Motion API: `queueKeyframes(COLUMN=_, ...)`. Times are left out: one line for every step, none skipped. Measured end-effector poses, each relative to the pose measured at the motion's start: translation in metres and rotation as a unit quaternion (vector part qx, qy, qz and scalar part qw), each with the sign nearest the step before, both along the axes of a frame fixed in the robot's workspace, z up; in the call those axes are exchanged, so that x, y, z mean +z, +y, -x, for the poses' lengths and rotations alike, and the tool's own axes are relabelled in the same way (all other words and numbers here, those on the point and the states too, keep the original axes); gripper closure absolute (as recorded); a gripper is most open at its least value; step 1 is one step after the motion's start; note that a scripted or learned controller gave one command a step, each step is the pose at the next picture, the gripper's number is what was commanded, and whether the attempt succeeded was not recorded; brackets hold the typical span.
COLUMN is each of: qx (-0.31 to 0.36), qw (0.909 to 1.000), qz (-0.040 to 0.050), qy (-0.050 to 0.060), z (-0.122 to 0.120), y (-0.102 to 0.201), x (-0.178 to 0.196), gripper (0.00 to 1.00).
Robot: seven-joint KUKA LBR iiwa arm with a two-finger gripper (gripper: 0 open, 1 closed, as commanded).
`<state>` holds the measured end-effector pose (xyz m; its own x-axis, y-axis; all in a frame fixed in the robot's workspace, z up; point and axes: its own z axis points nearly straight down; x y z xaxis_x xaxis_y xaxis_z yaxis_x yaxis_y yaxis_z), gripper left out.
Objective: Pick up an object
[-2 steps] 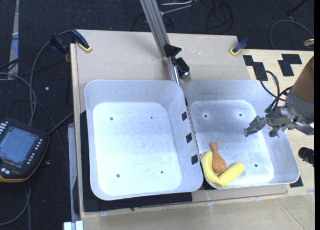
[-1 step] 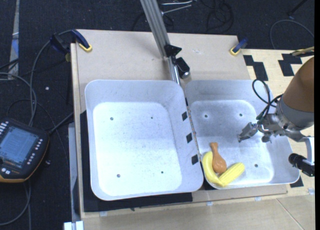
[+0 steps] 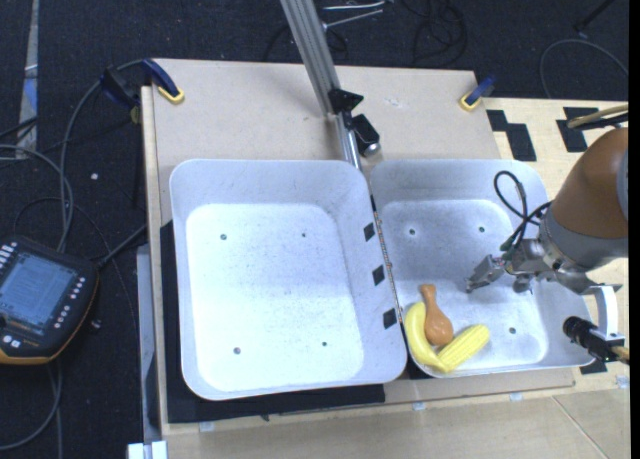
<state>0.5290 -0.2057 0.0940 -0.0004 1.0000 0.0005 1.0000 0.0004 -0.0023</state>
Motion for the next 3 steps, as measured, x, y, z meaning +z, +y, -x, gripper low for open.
queueKeyframes(qx=0.000, qw=1.0000, qz=0.0005, qy=-0.002, z=-0.001, y=0.000, x=0.012, gripper=1.00)
queueKeyframes(qx=0.000, qw=1.0000, qz=0.0011, qy=-0.003, z=0.005, y=-0.005, x=0.070, gripper=1.00)
queueKeyframes(qx=0.000, qw=1.0000, qz=0.0009, qy=-0.003, z=0.004, y=-0.005, x=0.116, gripper=1.00)
